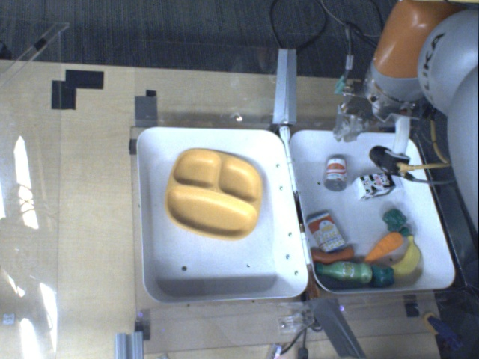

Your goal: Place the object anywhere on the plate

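Plate (pixel 213 193) sits alone in our left bin (pixel 224 279); toys crowd the right bin's (pixel 430 223) five o'clock corner; jaws (pixel 352 122) possibly empty, spread unclear.

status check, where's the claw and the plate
Claw above right bin's far edge, nothing seen in it. Yellow plate in left bin, bare. Toys clustered in right bin.

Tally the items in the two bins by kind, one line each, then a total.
Yellow divided plate: 1
Small can: 1
Black-and-white packet: 1
Small box: 1
Toy foods (carrot, banana, hot dog, green pieces): about 6
Total: about 10
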{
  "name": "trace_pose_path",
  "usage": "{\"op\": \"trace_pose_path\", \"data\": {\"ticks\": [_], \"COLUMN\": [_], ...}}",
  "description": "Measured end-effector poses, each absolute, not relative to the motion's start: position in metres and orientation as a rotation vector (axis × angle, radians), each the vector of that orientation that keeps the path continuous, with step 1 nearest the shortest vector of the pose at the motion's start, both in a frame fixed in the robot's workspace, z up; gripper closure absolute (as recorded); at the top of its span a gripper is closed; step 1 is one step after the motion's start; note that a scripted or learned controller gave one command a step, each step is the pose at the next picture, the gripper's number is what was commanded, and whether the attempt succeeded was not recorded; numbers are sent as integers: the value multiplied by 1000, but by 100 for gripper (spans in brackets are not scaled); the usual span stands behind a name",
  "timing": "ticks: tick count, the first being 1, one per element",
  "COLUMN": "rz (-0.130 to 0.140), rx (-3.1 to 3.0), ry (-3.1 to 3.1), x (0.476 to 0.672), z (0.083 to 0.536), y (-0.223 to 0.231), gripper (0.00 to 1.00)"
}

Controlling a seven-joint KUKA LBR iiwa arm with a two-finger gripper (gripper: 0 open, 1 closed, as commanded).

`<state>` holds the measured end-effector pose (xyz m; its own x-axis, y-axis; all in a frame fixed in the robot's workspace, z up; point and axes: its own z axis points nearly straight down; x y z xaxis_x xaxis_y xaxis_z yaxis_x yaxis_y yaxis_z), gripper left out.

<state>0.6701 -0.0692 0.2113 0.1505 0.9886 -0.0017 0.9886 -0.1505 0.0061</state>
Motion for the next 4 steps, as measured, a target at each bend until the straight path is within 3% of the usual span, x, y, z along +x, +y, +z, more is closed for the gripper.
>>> {"op": "trace_pose_path", "data": {"ticks": [1, 2, 3, 4], "rz": [5, 4, 4, 4], "rx": [2492, 2218, 2204, 2187], "ry": [1910, 2221, 2234, 2249], "x": [607, 562, 488, 511], "z": [215, 186, 177, 196], "y": [-97, -115, -173, -187], "gripper": [100, 100, 100, 100]}}
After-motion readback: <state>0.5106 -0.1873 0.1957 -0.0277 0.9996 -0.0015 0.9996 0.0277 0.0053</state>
